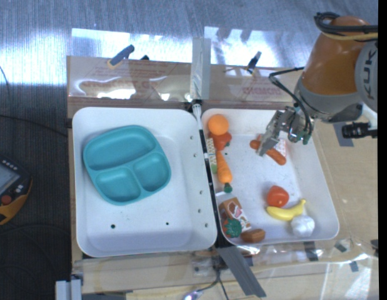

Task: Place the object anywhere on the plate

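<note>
Currently gripper [268, 144] sits over an orange-red sausage-shaped toy [272, 154] at its 5 o'clock; grip unclear. Teal three-compartment plate [125, 163] lies at 9 o'clock.

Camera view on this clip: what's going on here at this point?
The arm's gripper is down in the right bin, over an orange sausage-like toy. Whether it grips it is unclear. Around it lie a carrot, an orange, a tomato and a banana. The teal plate sits in the left bin with nothing on it.
</note>
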`<state>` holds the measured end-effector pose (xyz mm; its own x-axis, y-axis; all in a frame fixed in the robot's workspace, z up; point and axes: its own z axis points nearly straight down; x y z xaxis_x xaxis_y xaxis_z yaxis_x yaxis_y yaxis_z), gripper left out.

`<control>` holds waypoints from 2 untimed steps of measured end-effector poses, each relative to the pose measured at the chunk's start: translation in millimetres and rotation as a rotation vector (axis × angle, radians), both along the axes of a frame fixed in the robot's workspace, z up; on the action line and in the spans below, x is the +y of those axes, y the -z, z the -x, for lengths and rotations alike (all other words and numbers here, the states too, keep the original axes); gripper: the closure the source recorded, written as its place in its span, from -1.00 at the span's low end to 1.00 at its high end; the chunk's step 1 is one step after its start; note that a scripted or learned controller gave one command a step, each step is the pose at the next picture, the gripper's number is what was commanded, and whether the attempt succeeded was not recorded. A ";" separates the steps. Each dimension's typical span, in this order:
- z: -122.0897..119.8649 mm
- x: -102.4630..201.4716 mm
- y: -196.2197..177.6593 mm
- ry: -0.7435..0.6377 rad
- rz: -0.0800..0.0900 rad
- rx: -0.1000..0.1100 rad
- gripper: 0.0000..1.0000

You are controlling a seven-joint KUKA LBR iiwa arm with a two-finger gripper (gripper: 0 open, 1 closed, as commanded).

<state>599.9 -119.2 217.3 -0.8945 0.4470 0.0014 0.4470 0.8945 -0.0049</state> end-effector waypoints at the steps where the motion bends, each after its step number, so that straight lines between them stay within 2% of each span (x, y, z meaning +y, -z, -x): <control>1: -33.4 80.3 9.3 -0.190 -0.005 -0.002 1.00; 2: -33.4 80.3 9.1 -0.190 -0.004 -0.002 -1.00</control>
